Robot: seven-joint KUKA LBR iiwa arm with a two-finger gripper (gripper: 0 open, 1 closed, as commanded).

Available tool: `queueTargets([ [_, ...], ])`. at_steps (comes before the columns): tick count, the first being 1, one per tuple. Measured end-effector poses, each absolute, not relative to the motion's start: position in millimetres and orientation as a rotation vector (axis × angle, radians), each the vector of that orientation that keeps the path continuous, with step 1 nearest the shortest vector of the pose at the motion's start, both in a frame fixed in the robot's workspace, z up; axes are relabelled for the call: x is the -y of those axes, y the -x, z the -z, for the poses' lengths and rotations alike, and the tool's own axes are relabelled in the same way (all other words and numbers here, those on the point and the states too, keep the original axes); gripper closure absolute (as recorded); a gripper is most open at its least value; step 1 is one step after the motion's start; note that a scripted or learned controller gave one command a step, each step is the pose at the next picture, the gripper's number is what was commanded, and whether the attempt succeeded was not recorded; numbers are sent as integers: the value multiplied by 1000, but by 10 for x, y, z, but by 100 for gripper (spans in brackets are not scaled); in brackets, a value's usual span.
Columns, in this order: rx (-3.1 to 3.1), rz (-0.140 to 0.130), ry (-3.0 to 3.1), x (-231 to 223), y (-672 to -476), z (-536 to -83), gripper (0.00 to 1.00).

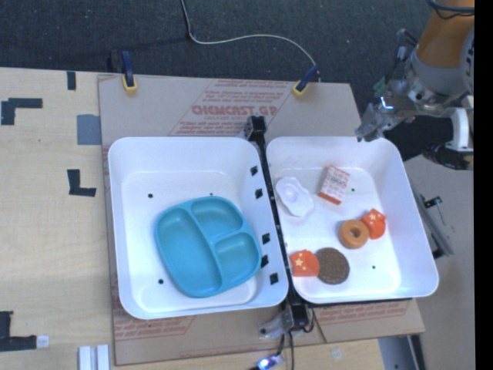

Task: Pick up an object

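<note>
Tool [368, 129] upper right, off right bin [400, 280] rim; grip state unclear. Risks: clipping rim on descent; donut [354, 234] crowded by red toy [374, 223], likely slip.

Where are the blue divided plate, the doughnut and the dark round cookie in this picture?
blue divided plate [206, 254]: camera view, on the ridge where its compartments meet.
doughnut [353, 234]: camera view, on its glazed ring beside the hole.
dark round cookie [333, 266]: camera view, on the middle of its top face.
</note>
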State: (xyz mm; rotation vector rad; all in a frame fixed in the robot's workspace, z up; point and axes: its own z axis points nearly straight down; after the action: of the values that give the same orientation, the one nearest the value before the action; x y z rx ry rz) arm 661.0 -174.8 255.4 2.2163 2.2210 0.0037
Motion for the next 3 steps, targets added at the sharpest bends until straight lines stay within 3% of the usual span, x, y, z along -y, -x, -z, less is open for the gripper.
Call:
queueTargets([
  [3, -2231, 3, -2218, 369, -5908, -2333, 100],
])
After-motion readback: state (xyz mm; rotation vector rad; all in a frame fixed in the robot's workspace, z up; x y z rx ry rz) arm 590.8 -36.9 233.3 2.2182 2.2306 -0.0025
